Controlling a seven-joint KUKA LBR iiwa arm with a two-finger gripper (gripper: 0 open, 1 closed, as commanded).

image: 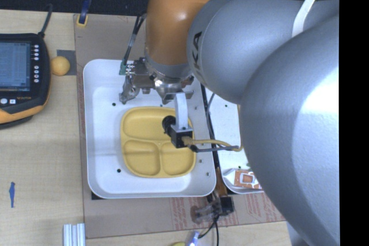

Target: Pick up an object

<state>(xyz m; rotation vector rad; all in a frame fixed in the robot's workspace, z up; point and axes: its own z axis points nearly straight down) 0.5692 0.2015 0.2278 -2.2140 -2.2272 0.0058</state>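
Note:
A yellow divided plate [154, 144] with three compartments lies flat in the left white bin [98, 141], filling most of its floor. My gripper [145, 98] hangs over the far rim of the plate, below the orange band of the wrist. Its two fingers stand apart, one at the left [125, 94] and one at the right [166, 97], with nothing between them. The gripper is open and just above or at the plate's back edge.
The grey arm covers most of the right bin; a white packet with an orange print [247, 178] shows at its near edge. A teach pendant [17, 80] and a yellow ball [59, 64] sit on the bench at left.

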